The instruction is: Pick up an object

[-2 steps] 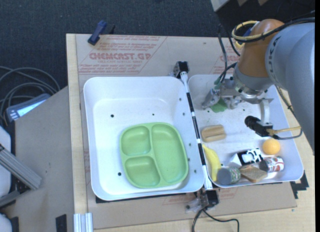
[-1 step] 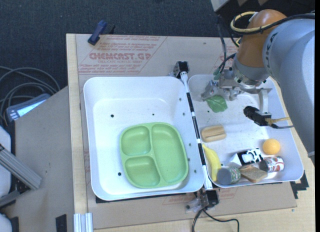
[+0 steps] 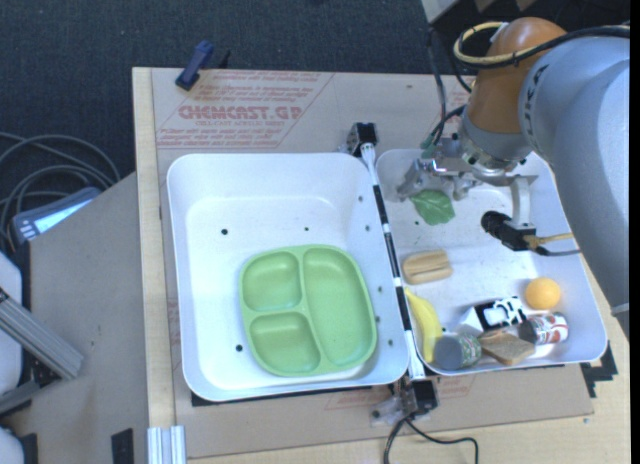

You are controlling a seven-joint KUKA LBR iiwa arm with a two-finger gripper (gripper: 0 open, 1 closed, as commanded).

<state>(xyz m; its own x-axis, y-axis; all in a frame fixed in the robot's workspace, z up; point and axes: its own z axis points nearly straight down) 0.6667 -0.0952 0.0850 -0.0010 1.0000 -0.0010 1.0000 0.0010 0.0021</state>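
My gripper (image 3: pixel 436 188) hangs over the far left part of the right bin (image 3: pixel 590 337). It is open, and its two grey fingers (image 3: pixel 408 186) stand apart on either side of a small green leafy toy (image 3: pixel 436 208). The toy lies on the bin floor just under the fingertips, and I cannot tell whether they touch it. Nearer the front lies a tan bread-like block (image 3: pixel 425 267). An orange ball (image 3: pixel 543 294) rests by the right wall.
A yellow banana (image 3: pixel 425 324), a grey round piece (image 3: pixel 450 352), a brown lump (image 3: pixel 506 349), a black-and-white item (image 3: pixel 498 312) and a red-and-white can (image 3: pixel 551 329) crowd the right bin's front. The left bin (image 3: pixel 200 202) holds a green divided plate (image 3: pixel 305 309).
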